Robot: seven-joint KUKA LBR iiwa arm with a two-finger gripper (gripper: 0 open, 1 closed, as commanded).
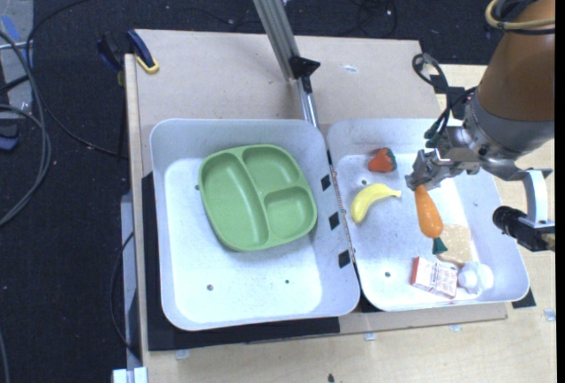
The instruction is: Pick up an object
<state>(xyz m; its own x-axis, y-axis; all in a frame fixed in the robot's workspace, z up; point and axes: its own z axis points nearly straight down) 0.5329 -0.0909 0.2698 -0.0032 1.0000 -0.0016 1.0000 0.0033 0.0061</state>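
We're over the long orange plastic carrot [428, 212] lying in the right white bin [503, 284] beside the yellow banana [372, 199], fingers [422, 171] just above its top end, opening unclear to us, so next comes a straight descent and squeeze.

A pale wooden counter [221, 72] carries two shallow white bins side by side, the left bin [177, 284] and the right bin [503, 205] touching along their inner edges, with a blue-and-yellow clamp [141, 52] at its far left corner.
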